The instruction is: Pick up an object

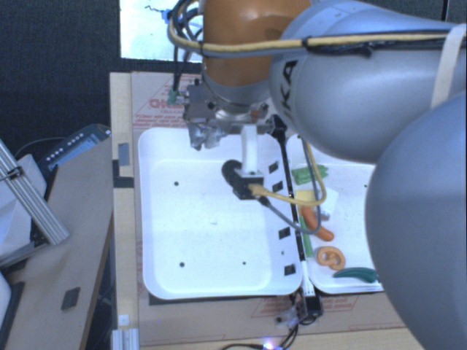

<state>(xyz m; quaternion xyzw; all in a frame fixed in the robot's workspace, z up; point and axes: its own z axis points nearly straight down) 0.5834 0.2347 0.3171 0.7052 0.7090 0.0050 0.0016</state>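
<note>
Grey metal two-finger gripper (203, 135) poised over the far edge of the shallow white left bin (197, 246), seen from above and foreshortened; degree of opening not discernible, tip blurred against the white floor, nothing seen in its hold. Directly above it, the orange band (248, 20) and bulky grey arm (350, 71), covering the upper right of the view and hiding the far and right-hand parts of the shallow white right bin (346, 192). Left bin floor bare apart from a few small dark dots. Candidate objects all in the right bin, well apart from the gripper: flat light-green strip (309, 172) near the far end, partly crossed by a yellow cable; orange carrot-shaped piece (318, 226) below it, upper end obscured; orange ring-shaped piece (330, 257) nearer the front; dark green curved pod (356, 273) at the front edge, right end cut off by the arm. Brown cardboard sheet (146, 108) beneath both bins.
</note>
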